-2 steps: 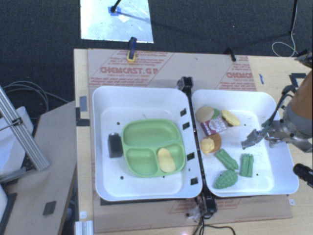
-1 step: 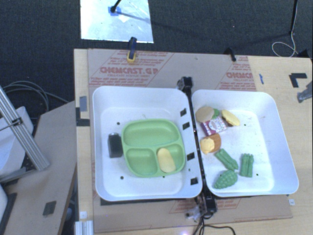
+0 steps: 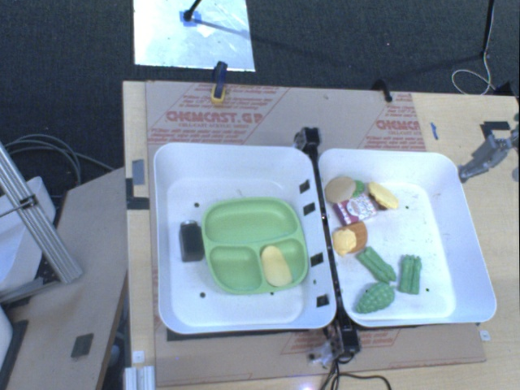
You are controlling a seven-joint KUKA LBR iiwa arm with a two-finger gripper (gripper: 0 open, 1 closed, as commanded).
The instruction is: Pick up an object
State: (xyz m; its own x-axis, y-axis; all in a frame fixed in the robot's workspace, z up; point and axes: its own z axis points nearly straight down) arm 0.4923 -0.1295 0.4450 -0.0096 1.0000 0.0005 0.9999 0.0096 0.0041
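Even, fairly bright overhead light; picture soft and slightly grainy.

The two white bins, left [image 3: 236, 161] and right [image 3: 455, 218], are the brightest areas and nearly wash out along their rims, yet they keep some grey shading on the inner walls. Shadows are faint and short, hugging the green tray [image 3: 244, 222] and the small foods in the right bin. A shiny metal sheet [image 3: 193, 23] on the dark floor at the far side throws patchy glare. The surface [image 3: 268, 108] reads a flat tan. Fine detail is smeared throughout, and the grey arm part [image 3: 487, 154] at the right edge is blurred.
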